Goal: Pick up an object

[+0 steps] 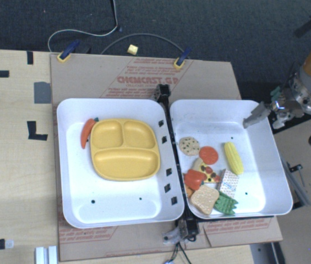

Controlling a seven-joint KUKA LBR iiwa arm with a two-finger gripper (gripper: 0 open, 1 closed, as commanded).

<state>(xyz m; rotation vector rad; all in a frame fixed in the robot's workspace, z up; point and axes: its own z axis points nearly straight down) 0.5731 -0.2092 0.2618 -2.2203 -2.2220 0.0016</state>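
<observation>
End effector (252, 119): right of frame, above the right bin's (265, 147) upper right rim; finger state cannot tell.
Toy food (213, 175): piled lower centre of right bin.
Yellow plate (125, 149): left bin (72, 175), orange carrot (87, 132) beside.

Red print runs across the brown cardboard sheet (144, 78) under the bins, at twelve o'clock from the left bin (70, 147). It is upside down and too blurred to read.
</observation>
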